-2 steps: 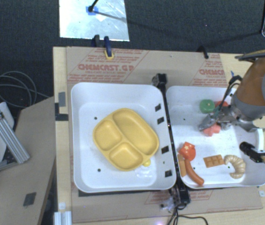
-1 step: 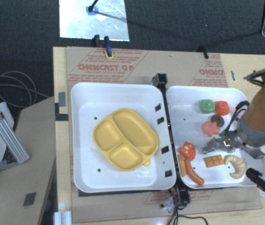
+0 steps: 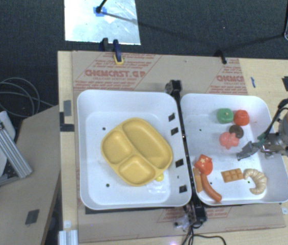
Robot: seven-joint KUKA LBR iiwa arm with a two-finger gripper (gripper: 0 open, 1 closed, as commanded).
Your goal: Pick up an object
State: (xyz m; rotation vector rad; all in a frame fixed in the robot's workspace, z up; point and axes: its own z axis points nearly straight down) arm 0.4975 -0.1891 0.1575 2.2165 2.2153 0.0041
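The right bin (image 3: 200, 106) holds several toy foods. A green round piece (image 3: 225, 116) and an orange-red piece (image 3: 241, 117) lie at the back. In front of them sits a pink piece (image 3: 228, 140) with a brown one (image 3: 236, 131) against it. Nearer the front are a red pepper (image 3: 203, 163), a sausage (image 3: 208, 187), a tan waffle (image 3: 231, 175) and a croissant (image 3: 256, 179). My gripper (image 3: 257, 151) hangs over the bin's right side, above the croissant and right of the pink piece. Its fingers are spread open with nothing between them.
The left bin (image 3: 90, 111) holds a yellow divided plate (image 3: 136, 150). A black divider (image 3: 177, 131) runs between the two bins. The bench edge lies just in front of both bins. Cables and a metal frame (image 3: 1, 137) stand off to the left.
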